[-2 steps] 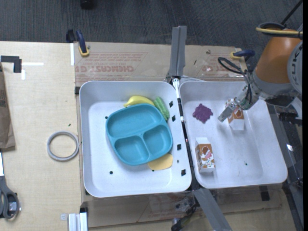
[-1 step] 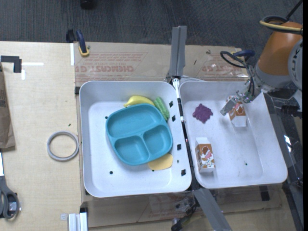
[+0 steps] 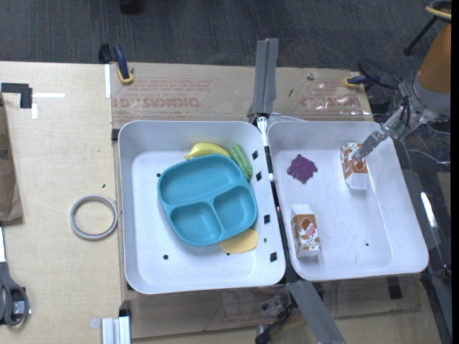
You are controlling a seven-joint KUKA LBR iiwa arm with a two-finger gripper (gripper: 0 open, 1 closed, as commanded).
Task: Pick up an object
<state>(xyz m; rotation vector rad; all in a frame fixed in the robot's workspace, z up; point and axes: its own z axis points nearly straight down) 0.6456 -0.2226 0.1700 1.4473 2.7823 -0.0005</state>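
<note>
Underneath, pale wooden bench (image 3: 57,163), dark carpet (image 3: 215,13).

Small white carton with red-brown print (image 3: 354,167) lying near the right bin's far right corner, a second similar white printed carton (image 3: 306,236) resting closer to the near left side, and a crumpled purple lump (image 3: 302,168) lying between the two, nearer the far edge.

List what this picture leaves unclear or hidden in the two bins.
- Gripper: finger state too small and blurred, against the small carton.
- Yellow objects: mostly hidden beneath the blue divided plate; shape unclear.
- Green item: partly under the plate's rim.
- Purple object: too small to identify.
</note>
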